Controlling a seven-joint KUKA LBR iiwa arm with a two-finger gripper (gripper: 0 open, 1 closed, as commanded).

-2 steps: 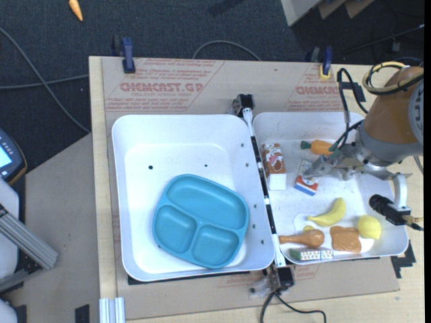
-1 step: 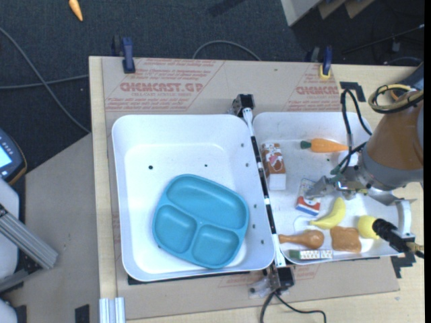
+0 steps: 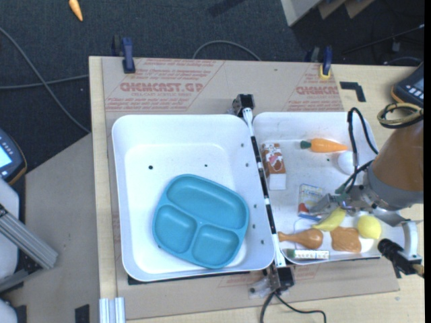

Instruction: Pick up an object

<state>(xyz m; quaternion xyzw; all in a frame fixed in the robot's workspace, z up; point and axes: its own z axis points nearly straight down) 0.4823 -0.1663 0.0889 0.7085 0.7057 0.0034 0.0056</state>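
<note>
Dark carpet surrounds your surface (image 3: 168,79), which carries two white bins. Left bin (image 3: 135,147) holds a blue divided plate (image 3: 200,221); right bin (image 3: 283,123) crowds toy food toward the lower right of the frame. Your claw (image 3: 337,204) hangs low over a yellow banana (image 3: 330,219), likely its target, whose long axis runs lower left to upper right. You cannot tell the claw's state. A toy carrot (image 3: 325,145) lies crosswise above it.

bright, even light, slightly soft
</note>
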